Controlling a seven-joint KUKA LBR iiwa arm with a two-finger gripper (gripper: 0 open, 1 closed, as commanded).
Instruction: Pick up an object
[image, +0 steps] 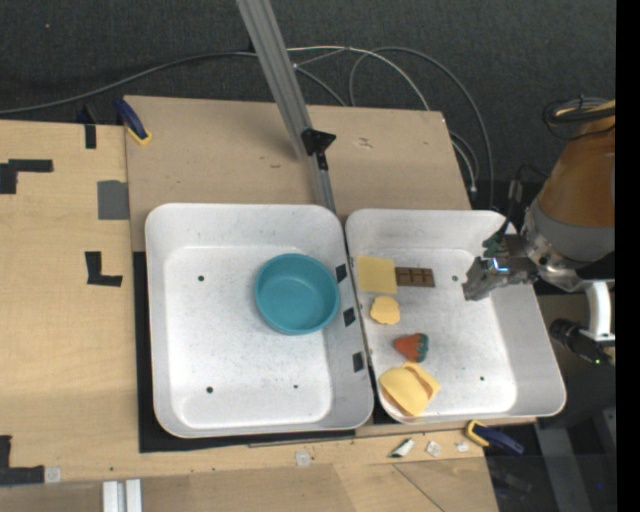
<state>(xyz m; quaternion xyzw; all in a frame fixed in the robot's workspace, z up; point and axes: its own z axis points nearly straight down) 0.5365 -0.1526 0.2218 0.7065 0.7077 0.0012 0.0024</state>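
In the right bin (500, 395) lie a pale yellow square block (377, 273), a brown chocolate-like bar (414, 277), a small yellow lump (386, 312), a red and teal piece (411, 347) and a larger yellow item (408, 389) near the front. My gripper (482, 278) hangs over the right part of this bin, to the right of the brown bar. Nothing shows between its fingers. A teal bowl (296, 292) sits in the left bin (190, 400).
A slanted metal pole (290, 95) with a black clamp rises behind the bins. Cables run along the back of the bench. A blue and yellow clip (492, 437) lies by the right bin's front edge, another clip (133, 120) at the back left.
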